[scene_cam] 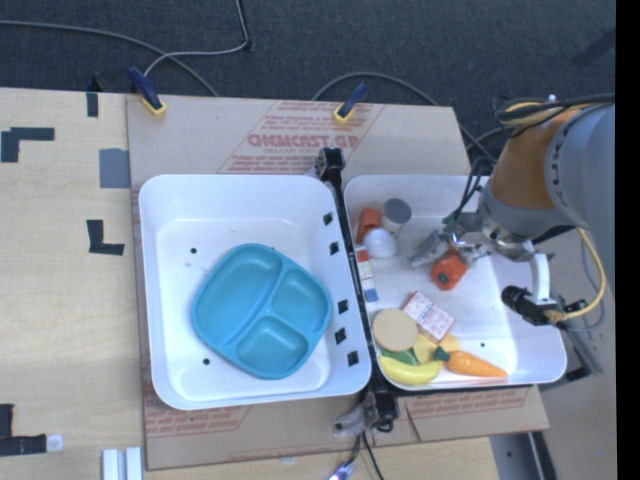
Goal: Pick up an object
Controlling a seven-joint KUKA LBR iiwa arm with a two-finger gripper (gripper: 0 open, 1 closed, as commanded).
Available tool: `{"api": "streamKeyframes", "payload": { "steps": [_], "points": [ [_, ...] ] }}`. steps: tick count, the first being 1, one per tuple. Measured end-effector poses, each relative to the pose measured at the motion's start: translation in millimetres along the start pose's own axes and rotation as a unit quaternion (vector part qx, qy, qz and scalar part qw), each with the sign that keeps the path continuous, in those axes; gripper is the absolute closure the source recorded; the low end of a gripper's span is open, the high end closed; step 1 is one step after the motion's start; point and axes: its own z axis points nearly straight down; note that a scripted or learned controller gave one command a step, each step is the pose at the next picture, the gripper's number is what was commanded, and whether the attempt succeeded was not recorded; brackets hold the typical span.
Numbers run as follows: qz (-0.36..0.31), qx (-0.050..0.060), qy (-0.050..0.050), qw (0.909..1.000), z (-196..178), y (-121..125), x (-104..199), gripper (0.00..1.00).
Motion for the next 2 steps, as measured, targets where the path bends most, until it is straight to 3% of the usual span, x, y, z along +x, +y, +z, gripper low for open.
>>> {"api": "streamKeyframes", "payload": {
  "steps": [1, 2],
  "points": [
    [0.0, -0.002, -0.001, 1.0, -0.4, -25.0, 22.3, 0.0],
    [0.0, -0.002, -0.001, 1.0, -10.2, -24.7, 22.1, 1.0]
  ]
}}
